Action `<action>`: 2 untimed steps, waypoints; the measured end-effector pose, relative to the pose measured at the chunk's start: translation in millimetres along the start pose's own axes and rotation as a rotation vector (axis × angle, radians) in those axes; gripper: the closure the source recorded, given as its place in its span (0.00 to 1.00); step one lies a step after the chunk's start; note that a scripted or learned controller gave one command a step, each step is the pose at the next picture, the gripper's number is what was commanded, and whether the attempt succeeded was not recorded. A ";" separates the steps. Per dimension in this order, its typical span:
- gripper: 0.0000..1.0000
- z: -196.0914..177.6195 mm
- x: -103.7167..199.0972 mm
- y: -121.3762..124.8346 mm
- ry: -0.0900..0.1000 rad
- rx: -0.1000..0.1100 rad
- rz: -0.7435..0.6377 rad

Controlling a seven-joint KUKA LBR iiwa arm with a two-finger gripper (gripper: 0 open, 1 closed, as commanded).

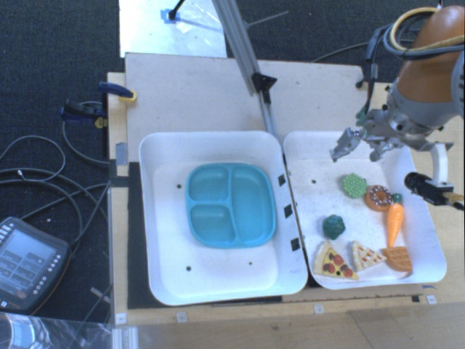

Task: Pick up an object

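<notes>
Bottom of right white bin [305,158]: toy pizza slice [334,261], waffle wedge [367,256], orange carrot [394,224]. Above them: dark green broccoli [333,226], frosted doughnut [378,197], light green round piece [354,185]. Gripper [360,145] hovers above the bin's upper part, fingers spread, grasping nothing. Left bin [156,217]: blue compartment plate [231,204].
</notes>
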State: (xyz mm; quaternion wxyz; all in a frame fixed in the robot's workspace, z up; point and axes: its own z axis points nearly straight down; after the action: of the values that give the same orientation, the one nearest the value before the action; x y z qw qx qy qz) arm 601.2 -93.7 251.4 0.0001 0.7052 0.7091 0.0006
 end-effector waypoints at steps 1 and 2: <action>0.00 -0.2 -0.1 0.0 0.000 -0.001 0.002; 0.00 43.4 -2.7 5.7 -0.001 0.003 0.006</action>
State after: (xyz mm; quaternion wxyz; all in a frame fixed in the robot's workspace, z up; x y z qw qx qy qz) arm 607.0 -96.3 208.0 -0.0007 0.7071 0.7071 -0.0009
